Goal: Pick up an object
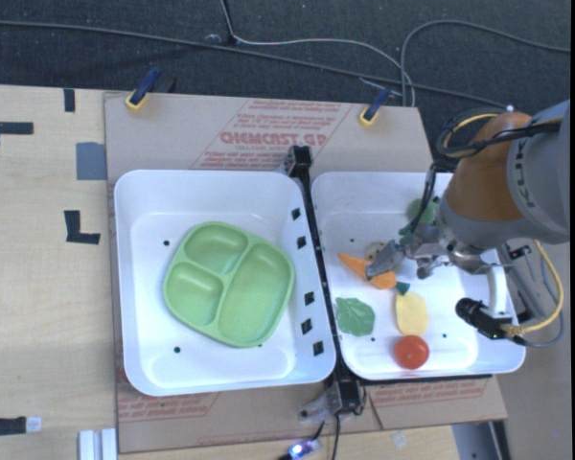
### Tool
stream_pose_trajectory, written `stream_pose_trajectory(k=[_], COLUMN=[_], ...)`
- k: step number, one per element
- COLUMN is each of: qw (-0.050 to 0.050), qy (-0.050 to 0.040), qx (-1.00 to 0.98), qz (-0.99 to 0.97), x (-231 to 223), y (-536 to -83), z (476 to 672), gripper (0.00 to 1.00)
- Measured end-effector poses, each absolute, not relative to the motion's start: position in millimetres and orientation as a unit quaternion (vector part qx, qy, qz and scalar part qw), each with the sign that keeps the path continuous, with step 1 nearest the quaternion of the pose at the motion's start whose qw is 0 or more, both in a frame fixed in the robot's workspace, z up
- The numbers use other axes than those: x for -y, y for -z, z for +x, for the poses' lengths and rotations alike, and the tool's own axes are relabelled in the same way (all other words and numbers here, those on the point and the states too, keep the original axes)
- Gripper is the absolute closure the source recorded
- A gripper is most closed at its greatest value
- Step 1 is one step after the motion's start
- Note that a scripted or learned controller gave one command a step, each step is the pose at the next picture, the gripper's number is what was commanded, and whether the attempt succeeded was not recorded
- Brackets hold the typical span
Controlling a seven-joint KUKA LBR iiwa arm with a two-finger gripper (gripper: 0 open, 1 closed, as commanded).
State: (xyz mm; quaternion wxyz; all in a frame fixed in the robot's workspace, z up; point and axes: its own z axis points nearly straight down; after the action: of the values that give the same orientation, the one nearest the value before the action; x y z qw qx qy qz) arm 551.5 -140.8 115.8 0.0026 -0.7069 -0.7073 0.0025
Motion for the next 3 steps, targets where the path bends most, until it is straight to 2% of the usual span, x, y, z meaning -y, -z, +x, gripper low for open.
stream_pose_trajectory(k=[1,2,3], qw=[0.0,-0.002,-0.002], qy=[-0.0008,-0.0003,0.0011], qx=[0.708,0.708,0.708], qz=[-0.707,-0.706,-0.707], x=[140.5,140.8,136.3], y=[-83.6,-95.8,-158.2], z=[551.6,552.4,553.0], gripper=[0.0,1.0,1.0])
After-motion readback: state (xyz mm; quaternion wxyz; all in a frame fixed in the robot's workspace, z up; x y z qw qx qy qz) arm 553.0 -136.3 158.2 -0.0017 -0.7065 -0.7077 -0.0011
